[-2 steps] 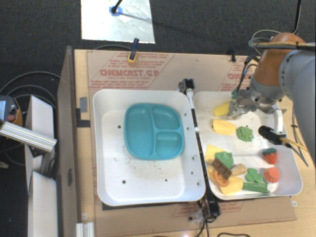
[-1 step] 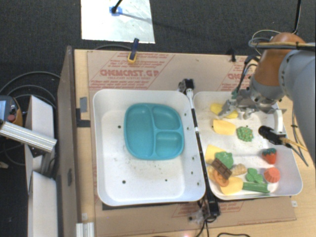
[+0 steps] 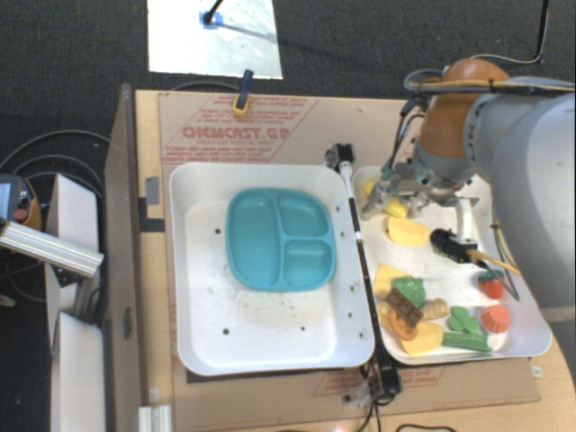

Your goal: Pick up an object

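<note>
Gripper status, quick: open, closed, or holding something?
Gripper: cannot be told. It is low in the right bin, at a yellow toy near the far end.

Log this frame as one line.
arm: over right bin, far end | gripper: by yellow piece | teal divided plate: left bin | grasp: unconfirmed

- You are looking at a left bin (image 3: 202, 268) where the teal divided plate (image 3: 280, 239) is taking up the middle, leaving bare floor open around it, widest along the near side.
- The right bin (image 3: 531, 329) is crowding up along its near half with toy food (image 3: 432, 313) lying close together.
- The arm (image 3: 504, 142) is hanging over the right bin's far end, blocking approach there.
- The rims between both bins are touching, leaving no gap.
</note>
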Robot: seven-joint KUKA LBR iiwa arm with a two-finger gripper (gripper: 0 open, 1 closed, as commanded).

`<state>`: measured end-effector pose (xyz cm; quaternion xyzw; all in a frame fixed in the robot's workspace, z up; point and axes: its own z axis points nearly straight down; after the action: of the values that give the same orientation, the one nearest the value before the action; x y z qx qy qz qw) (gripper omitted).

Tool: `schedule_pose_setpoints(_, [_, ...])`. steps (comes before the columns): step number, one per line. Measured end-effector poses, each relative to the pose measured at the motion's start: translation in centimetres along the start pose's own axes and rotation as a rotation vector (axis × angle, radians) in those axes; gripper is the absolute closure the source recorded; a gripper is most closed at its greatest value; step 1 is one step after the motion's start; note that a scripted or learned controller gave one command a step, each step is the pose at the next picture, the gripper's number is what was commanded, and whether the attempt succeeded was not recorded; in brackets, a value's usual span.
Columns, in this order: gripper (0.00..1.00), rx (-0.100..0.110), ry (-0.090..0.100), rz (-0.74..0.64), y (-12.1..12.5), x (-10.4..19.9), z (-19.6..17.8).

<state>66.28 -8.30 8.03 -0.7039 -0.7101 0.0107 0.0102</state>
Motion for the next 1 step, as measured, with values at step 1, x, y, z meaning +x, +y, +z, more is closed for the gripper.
schedule_pose_setpoints(1, [1.0, 0.005, 0.005, 0.002, -0.15, -0.1, -0.9])
